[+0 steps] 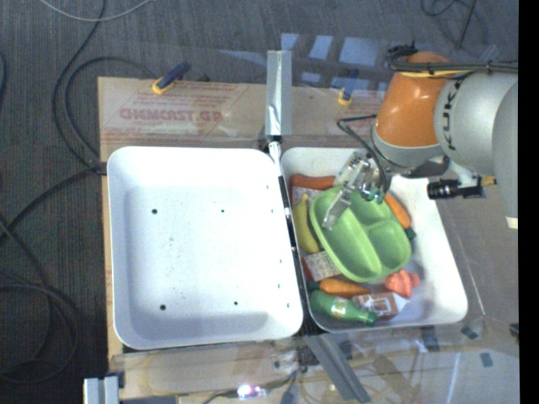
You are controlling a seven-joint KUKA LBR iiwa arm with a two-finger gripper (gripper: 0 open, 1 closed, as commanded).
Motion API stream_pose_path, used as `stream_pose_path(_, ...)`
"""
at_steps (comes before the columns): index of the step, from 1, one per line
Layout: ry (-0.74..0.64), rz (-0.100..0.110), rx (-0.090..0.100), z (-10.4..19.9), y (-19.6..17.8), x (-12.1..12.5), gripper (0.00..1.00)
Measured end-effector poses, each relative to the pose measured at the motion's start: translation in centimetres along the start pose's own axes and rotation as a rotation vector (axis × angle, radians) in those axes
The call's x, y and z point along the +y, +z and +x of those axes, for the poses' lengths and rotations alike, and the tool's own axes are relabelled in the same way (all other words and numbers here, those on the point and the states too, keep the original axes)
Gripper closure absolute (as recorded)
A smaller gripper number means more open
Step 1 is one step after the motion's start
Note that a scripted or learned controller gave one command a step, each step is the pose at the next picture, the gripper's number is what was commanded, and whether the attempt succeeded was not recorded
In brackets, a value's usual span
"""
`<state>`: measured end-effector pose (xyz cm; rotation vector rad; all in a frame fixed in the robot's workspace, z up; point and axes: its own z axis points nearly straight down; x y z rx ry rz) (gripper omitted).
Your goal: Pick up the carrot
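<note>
An orange carrot lies low in the right bin, just below a green divided dish. Another long orange piece lies along the bin's far side. A third orange piece peeks out at the dish's right rim. My gripper hangs over the upper left part of the green dish, between those two upper orange pieces and well away from the lower carrot. Nothing shows held in it.
In the right bin there are also a yellow banana along the left wall, a green bottle, a printed packet and a pink-red toy. The left bin stands alongside, with a metal post behind the divide.
</note>
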<state>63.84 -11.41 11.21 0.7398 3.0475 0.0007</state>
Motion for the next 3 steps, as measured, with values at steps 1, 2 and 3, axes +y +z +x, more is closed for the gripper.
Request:
stream_pose_path(1, 0.141, -0.01, 0.01, -3.8, 1.8, -2.9, 0.0)
stream_pose_path(2, 0.133, -0.02, 0.001, -4.0, 0.3, -2.0, 1.0)
stream_pose_path(3, 0.403, 0.009, -0.003, 3.0, -7.1, 4.3, 1.0)
